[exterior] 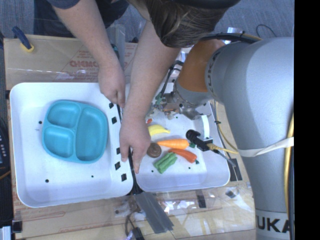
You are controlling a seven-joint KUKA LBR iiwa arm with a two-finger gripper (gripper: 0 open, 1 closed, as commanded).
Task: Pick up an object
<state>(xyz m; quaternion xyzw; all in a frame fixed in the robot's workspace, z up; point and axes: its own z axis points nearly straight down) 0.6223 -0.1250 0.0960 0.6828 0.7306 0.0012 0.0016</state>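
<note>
The right bin [212, 176] holds a yellow piece [159, 130], an orange carrot [173, 144], a red-orange piece [186, 156], a green vegetable [166, 162] and a small brown round thing [154, 150], all close together near the bin's middle. My gripper [163, 105] hangs over the far part of this bin, a little beyond the yellow piece, and nothing can be seen in its grasp. The grey arm with its orange band [197, 69] comes in from the right and covers the bin's far right side.
A person leans over the bench from the far side. One hand [114, 86] is at the divide between the bins, the other [134, 145] rests on the right bin's left rim beside the brown thing. A blue divided plate [75, 131] lies in the left bin [30, 184].
</note>
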